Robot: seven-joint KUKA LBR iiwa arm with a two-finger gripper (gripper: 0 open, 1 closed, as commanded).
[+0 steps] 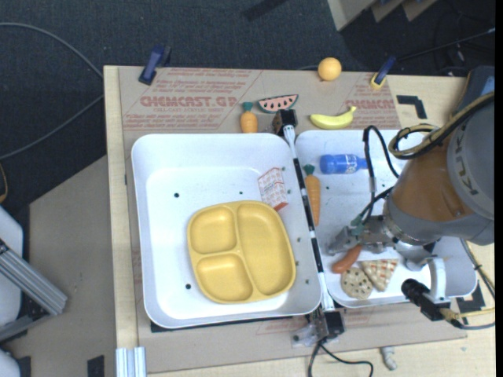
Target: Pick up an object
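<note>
The grey arm with its orange band reaches from the right into the right-hand shallow white bin (464,285), its end effector (355,240) low over the bin's front left part. Whether it is open or closed I cannot tell; the wrist hides it. Just below its tip lies a small red sausage-shaped toy (346,260), and beside that a round speckled cracker-like piece (356,283) and a triangular pizza-slice toy (380,272). Further back in the same bin lie an orange toy carrot (313,197) against the left wall and a blue plastic bottle (341,163). The left-hand white bin (153,210) carries a yellow three-compartment plastic plate (240,251) and a small red-and-white packet (273,185).

This looks like the approach or descent stage of a pick, with the red sausage the likeliest target. The next move would call for settling squarely over it, closing on it, then lifting straight up, clear of the neighbouring cracker.
</note>
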